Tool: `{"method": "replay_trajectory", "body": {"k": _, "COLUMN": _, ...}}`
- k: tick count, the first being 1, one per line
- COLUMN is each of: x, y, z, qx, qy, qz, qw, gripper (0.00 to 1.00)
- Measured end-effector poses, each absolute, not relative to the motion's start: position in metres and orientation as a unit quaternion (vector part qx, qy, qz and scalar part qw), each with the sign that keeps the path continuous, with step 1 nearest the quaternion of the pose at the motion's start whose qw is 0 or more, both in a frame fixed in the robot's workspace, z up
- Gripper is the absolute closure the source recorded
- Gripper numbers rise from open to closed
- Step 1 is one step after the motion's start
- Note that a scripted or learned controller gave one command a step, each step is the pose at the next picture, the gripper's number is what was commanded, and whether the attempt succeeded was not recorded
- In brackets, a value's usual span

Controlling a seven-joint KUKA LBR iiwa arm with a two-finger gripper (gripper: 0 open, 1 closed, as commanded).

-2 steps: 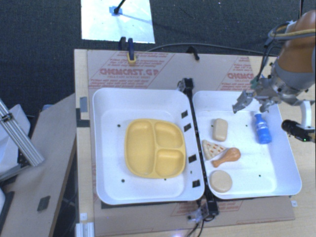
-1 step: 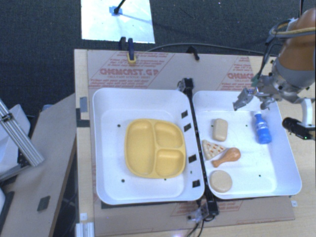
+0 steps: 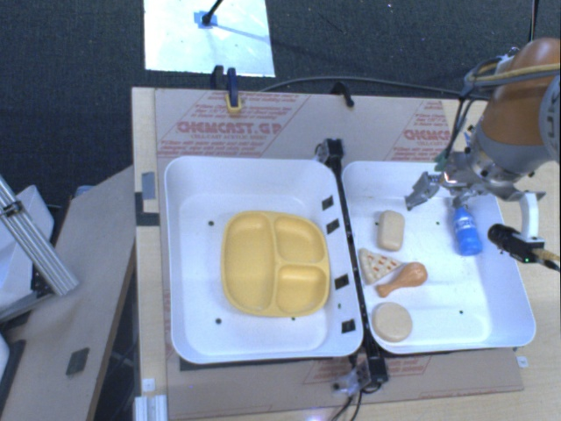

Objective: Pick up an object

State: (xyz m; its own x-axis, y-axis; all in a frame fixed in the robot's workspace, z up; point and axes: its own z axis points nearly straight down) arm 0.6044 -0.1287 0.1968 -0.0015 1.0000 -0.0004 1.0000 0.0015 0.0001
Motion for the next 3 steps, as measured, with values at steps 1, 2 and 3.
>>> {"method": "replay_trajectory", "body": {"k": 1, "x": 0.596, "y": -0.123, "z": 0.141, "qx": 0.707, "qy": 0.708, "qz": -0.0004, "qw": -0.001, "gripper": 0.0}}
{"method": "replay_trajectory", "body": {"k": 2, "x": 0.599, "y": -0.122, "z": 0.095, "qx": 0.706, "qy": 0.708, "qz": 0.0034, "qw": 0.0, "gripper": 0.0}}
{"method": "replay_trajectory", "body": {"k": 3, "x": 0.604, "y": -0.123, "z": 0.112, "qx": 0.706, "qy": 0.708, "qz": 0.0081, "qw": 0.009, "gripper": 1.0}}
